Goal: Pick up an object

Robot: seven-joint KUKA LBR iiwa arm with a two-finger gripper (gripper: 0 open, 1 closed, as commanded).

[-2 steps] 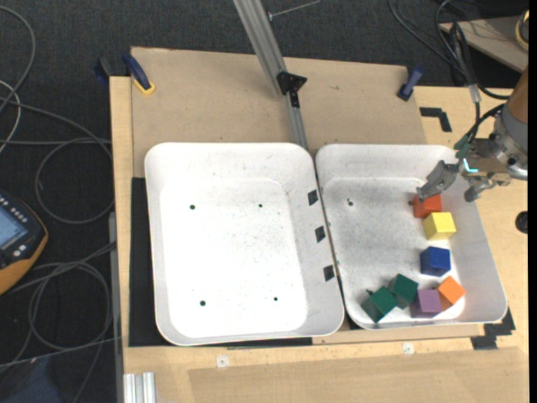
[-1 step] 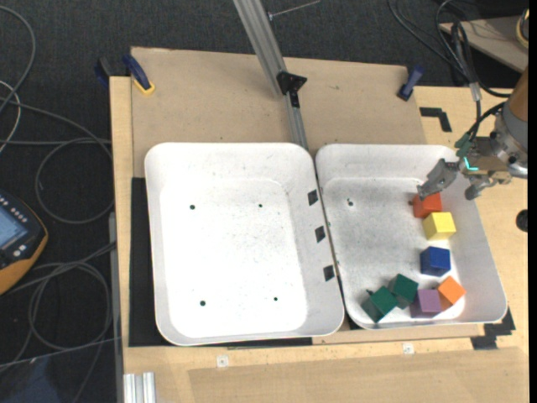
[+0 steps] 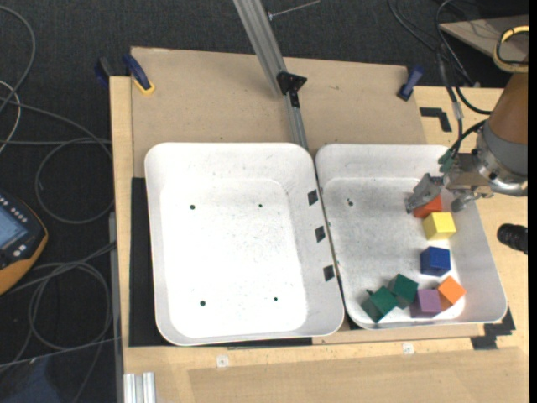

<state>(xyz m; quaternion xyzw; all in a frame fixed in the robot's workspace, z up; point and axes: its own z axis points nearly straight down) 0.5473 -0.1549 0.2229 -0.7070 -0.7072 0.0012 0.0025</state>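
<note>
My gripper (image 3: 439,195) hangs low over the upper right part of the right bin (image 3: 369,225), and its fingers look spread open. A small red block (image 3: 429,206) lies on the bin floor right under the left finger (image 3: 418,198), partly hidden by it. Just below sits a yellow block (image 3: 440,224), and a blue block (image 3: 435,260) lies further toward the front. At the bin's front edge are an orange block (image 3: 450,290), a purple block (image 3: 428,300) and two green blocks (image 3: 404,287) (image 3: 382,303).
The left bin (image 3: 168,225) stands beside the right one, with a ridge and black clips (image 3: 319,233) between them. A slanted metal bar (image 3: 268,49) crosses the back of the bench. Blue clamps (image 3: 138,72) (image 3: 410,82) hold the board's far corners.
</note>
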